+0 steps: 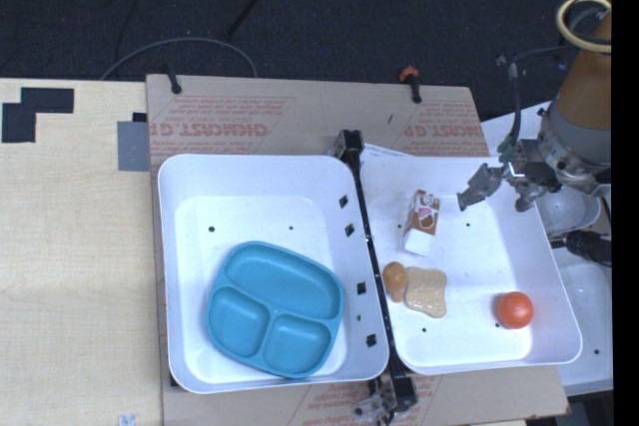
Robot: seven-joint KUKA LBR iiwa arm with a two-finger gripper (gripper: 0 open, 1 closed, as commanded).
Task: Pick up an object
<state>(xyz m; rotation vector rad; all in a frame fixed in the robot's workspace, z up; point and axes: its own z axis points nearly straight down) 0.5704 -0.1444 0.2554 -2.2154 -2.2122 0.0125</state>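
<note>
Objects for picking lie in the right bin [559, 309]; gripper [499, 187] sits over its upper right edge

Left bin [185, 214] contains a blue sectioned tray [275, 308], lying flat toward the front. Right bin contains, from largest: bread slice [426, 291] near centre, touching a tan roll [395, 281] on its left; small carton [422, 215] above them; orange ball [515, 310] apart, toward the front right. Arm [584, 120] enters from the right; finger opening cannot be determined, nothing seen between the fingers
</note>
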